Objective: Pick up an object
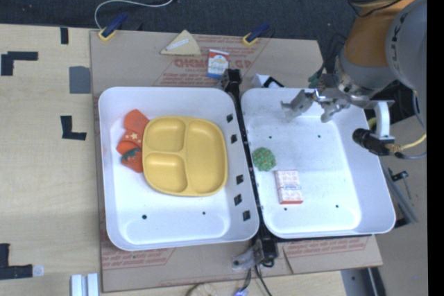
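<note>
My gripper [309, 107] hangs over the back part of the right bin [326, 218], its two grey fingers spread apart with nothing between them. In that bin lie a green broccoli-like piece [263, 159] near the left wall and a small white and red box [288, 186] just right of and below it. Both lie well forward and to the left of the gripper. The left bin [166, 225] holds a yellow divided plate [184, 154] and an orange-red toy [132, 140] at the plate's left side.
A small red, white and blue carton [218, 64] and a tan wedge [182, 44] sit on the cardboard behind the bins. Blue clamps [111, 27] hold the cardboard's back edge. A white cable loops across the dark floor at the top.
</note>
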Controlling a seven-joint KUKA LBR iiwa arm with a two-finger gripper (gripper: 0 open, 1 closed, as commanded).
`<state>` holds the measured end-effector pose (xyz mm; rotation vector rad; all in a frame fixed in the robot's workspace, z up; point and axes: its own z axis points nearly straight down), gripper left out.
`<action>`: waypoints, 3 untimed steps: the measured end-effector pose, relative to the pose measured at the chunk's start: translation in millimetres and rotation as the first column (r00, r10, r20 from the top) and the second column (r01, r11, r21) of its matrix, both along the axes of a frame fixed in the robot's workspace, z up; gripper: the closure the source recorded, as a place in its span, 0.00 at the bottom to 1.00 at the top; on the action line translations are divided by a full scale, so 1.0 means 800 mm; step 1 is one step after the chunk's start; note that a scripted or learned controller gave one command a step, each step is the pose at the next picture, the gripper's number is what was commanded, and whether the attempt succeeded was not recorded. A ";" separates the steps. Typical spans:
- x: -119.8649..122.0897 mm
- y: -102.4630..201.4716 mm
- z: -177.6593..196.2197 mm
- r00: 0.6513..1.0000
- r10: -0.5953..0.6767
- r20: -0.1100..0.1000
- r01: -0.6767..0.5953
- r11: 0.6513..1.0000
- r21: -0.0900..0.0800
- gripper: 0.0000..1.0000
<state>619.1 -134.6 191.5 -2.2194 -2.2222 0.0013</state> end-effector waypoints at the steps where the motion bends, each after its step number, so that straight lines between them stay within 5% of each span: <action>1: -0.081 0.022 -0.100 1.000 -0.001 -0.003 0.001 1.000 0.001 0.00; 2: -0.147 0.027 -0.131 1.000 -0.001 0.005 0.001 1.000 -0.001 0.00; 3: -0.146 0.025 -0.118 1.000 -0.002 0.009 0.002 1.000 -0.003 1.00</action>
